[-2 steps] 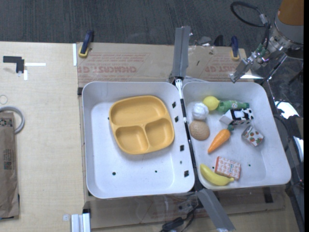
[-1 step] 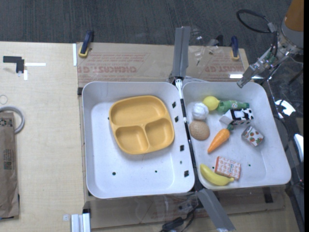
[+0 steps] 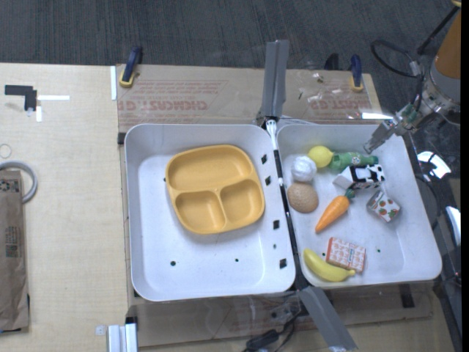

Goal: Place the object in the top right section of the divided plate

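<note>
Well left of the gripper, across the bins: yellow divided plate. Grip state impossible to tell; arm cut off.

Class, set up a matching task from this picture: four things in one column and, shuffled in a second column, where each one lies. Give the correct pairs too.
Things:
1. divided plate
2. banana
3. lemon
4. carrot

Places:
A. far end of the right bin
B. near edge of the right bin
C. left bin
D. middle of the right bin, beside the brown ball

Pairs: 1-C, 2-B, 3-A, 4-D
</note>
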Tool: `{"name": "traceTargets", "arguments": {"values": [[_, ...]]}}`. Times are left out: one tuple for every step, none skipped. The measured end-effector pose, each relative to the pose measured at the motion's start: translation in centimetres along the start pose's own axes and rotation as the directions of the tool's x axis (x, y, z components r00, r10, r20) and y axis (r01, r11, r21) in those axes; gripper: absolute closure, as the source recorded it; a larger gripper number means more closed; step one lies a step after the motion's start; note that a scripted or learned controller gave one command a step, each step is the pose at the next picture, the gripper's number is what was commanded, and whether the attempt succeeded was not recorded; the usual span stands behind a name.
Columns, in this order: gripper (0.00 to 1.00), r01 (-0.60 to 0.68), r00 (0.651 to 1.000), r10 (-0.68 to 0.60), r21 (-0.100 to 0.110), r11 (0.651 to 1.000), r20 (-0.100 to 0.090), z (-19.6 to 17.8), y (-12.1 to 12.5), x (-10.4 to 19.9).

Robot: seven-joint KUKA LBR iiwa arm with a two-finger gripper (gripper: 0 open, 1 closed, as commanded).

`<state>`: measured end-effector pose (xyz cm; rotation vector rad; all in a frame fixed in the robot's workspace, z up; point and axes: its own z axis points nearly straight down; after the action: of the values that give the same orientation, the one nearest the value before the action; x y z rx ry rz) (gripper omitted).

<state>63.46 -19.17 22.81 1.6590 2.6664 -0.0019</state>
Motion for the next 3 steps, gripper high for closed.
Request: {"name": "traceTargets", "arguments": {"values": [[0.00, 0.172, 0.985, -0.172, -0.002, 0.985, 0.002, -5.3, 4.1, 4.6], [0.00, 0.316, 0.949, -0.316, -0.002, 0.949, 0.003, -4.9, 4.9, 4.3], [0.00, 0.375, 0.927, -0.375, -0.002, 0.927, 0.003, -6.2, 4.9, 5.3]]}}
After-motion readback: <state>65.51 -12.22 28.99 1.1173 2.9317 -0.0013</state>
